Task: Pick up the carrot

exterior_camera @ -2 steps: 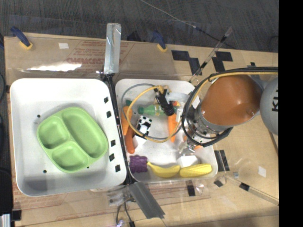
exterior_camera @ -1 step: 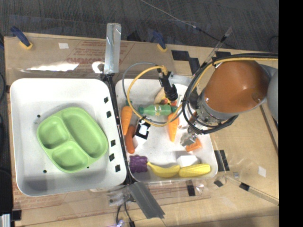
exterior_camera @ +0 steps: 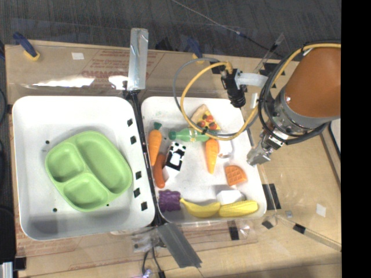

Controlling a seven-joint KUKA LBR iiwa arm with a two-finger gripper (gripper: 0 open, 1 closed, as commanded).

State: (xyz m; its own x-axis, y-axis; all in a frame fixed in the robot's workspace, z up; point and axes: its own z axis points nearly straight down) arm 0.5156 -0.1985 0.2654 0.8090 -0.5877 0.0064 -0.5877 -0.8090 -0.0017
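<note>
Two orange carrots lie in the right bin. One carrot sits near the middle, pointing toward the front. The other carrot lies along the bin's left wall, with a reddish piece just in front of it. My gripper hangs over the bin's right rim, to the right of the middle carrot and well apart from it. Nothing is seen held in it. The arm's orange band rises above it at the right.
The right bin also holds a pizza slice, green bottle, black-and-white block, orange waffle, purple grapes, banana and corn. A green divided plate lies in the left bin. Cables loop over the right bin's back.
</note>
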